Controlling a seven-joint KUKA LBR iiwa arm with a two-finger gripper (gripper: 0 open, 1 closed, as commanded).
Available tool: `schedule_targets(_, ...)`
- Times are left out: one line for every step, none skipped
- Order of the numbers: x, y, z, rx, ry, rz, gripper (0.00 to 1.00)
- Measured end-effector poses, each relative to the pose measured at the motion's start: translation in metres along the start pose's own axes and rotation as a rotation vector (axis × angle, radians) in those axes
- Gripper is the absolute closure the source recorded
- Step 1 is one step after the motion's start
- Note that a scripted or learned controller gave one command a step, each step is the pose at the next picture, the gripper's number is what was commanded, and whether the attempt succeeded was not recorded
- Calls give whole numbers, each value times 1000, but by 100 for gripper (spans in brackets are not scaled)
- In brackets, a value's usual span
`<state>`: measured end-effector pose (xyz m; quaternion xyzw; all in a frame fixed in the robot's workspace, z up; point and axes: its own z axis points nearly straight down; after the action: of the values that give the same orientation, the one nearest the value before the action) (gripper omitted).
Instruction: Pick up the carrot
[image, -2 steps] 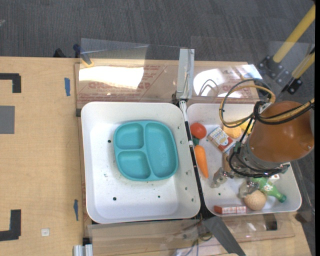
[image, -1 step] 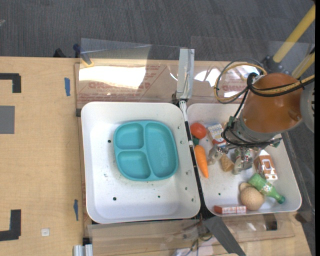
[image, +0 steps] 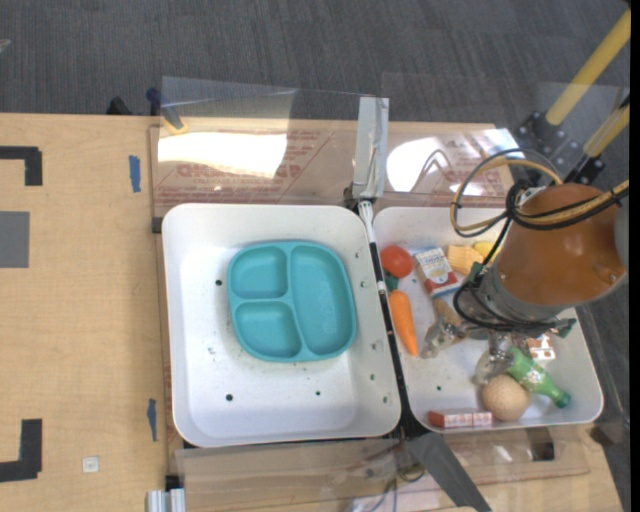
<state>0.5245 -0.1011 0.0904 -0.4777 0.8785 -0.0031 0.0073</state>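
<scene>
White plastic makes up both shallow bins: the left bin (image: 190, 400) holds a teal divided plate (image: 292, 299), and the right bin (image: 585, 400) holds the clutter. Over the right bin hangs the grey arm with its orange band (image: 556, 243), hiding much of the bin's middle. Smaller things lie around it: a green bottle (image: 540, 383), a pale egg-like ball (image: 504, 398), a small carton (image: 433, 268), a red tomato (image: 397, 261) and a red-and-white bar (image: 461, 419) at the near edge.

The carrot (image: 403, 322) lies lengthwise just beside the bin's left wall, below the tomato, apart from the gripper (image: 440, 335). I judge this the approach step; the next move calls for shifting toward the wall and centring over the carrot. The pincer sits low near the bin floor, just right of the carrot, and I cannot tell how it stands or whether it touches anything.
</scene>
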Motion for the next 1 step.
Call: schedule_targets(-5, -2, -12, 7, -9, 1, 100)
